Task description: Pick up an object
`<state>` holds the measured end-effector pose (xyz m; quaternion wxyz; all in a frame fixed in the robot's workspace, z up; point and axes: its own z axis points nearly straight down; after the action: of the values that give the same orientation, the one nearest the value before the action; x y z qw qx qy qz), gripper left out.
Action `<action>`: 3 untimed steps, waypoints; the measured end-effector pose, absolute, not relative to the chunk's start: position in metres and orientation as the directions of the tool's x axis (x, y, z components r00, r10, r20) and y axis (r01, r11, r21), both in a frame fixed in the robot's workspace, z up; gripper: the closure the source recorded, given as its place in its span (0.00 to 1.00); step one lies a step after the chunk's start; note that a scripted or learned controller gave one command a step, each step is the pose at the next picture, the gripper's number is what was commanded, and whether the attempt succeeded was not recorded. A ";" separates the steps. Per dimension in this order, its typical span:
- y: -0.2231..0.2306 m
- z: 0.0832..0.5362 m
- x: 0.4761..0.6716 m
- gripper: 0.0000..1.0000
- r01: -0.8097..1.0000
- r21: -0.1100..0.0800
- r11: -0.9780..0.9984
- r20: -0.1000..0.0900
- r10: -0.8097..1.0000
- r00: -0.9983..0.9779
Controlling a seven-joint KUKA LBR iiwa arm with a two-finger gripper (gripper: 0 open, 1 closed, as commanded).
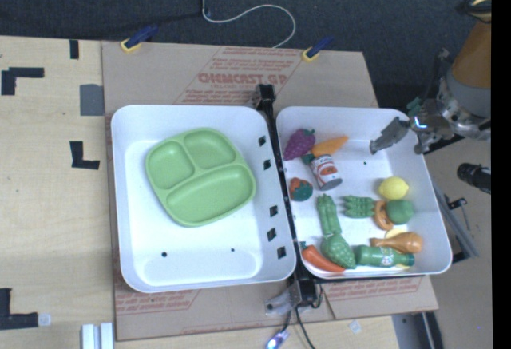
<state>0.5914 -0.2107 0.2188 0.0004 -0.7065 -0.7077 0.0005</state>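
Grey end effector (397, 136) hangs over the right bin's (361, 116) far edge, holding nothing (finger spread I cannot tell); approach step, next descend onto the yellow lemon (393, 188).

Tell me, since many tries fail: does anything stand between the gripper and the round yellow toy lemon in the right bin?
Nothing visible does. The gripper hangs over bare white floor near the right bin's far right corner; the round yellow toy lemon lies just nearer the camera.
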 end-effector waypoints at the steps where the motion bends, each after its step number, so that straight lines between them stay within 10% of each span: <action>1: -0.090 0.369 0.564 0.00 1.000 0.017 0.014 0.002 1.000 -0.014; 2: -0.021 0.511 0.508 0.00 1.000 0.018 0.010 0.003 1.000 -0.010; 3: -0.025 0.511 0.509 1.00 1.000 0.000 0.003 -0.002 1.000 -0.003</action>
<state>0.5093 -0.0247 0.5114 -0.0007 -0.7062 -0.7080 0.0007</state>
